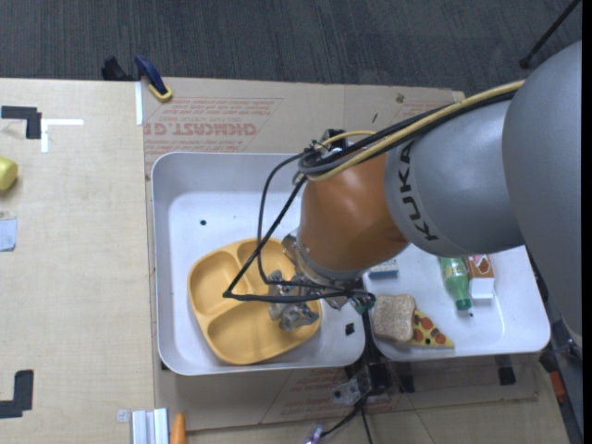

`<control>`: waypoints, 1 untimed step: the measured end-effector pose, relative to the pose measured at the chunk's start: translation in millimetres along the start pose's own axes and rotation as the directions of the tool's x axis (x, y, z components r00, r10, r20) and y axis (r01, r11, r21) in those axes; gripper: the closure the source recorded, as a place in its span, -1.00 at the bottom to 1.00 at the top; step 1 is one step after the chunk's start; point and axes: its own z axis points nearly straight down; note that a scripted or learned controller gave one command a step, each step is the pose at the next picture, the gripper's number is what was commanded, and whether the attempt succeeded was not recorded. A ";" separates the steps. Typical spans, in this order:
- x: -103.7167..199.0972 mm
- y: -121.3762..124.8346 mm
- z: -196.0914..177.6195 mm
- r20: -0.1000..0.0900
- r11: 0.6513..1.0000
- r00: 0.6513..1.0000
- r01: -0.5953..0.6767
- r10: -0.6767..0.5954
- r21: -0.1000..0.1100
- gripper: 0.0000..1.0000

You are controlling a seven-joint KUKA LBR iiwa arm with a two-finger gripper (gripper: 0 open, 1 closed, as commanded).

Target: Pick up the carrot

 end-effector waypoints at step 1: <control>-12.5 -12.5 6.2 -0.001 0.998 0.998 0.059 -0.059 -0.001 1.00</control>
